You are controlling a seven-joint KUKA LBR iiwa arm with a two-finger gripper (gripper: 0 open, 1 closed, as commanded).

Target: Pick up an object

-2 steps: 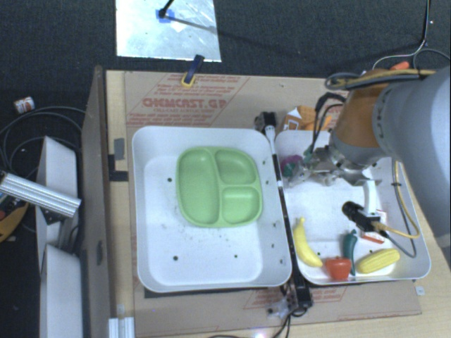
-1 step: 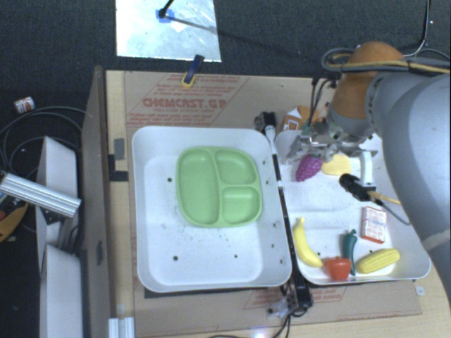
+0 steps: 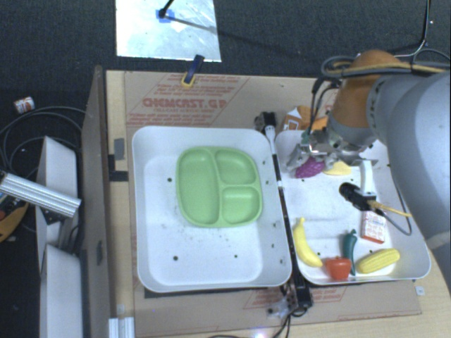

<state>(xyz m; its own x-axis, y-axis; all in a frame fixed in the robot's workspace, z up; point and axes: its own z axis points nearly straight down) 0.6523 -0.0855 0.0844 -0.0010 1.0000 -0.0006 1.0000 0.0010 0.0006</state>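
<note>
Bench and surroundings, seen from above at a slant. Nearest the camera, a sheet of printed cardboard (image 3: 183, 97) covers the bench and carries two shallow white bins side by side, their inner rims touching. The right bin (image 3: 320, 206) holds, along its near edge, a banana (image 3: 304, 243), a red toy (image 3: 338, 267), a green pepper (image 3: 350, 243) and a corn cob (image 3: 378, 260), with a small red-and-white packet (image 3: 373, 226) just behind the cob. The left bin (image 3: 158, 252) holds a green divided plate (image 3: 217, 186), lying flat near its middle. At the far end of the right bin lies a purple toy (image 3: 310, 167); the gripper (image 3: 310, 153) sits directly over it, at or very near its surface, on the grey arm (image 3: 380, 97) reaching in from the right. Whether the gripper is open or closed cannot be told, nor whether it grasps the toy. A pale yellow piece (image 3: 340, 167) lies just beside the purple toy. Beyond the cardboard, dark carpet (image 3: 56, 34) covers the floor, with a shiny foil sheet (image 3: 168, 20) lying flat on it. Black cables (image 3: 35, 125) coil at the left.
</note>
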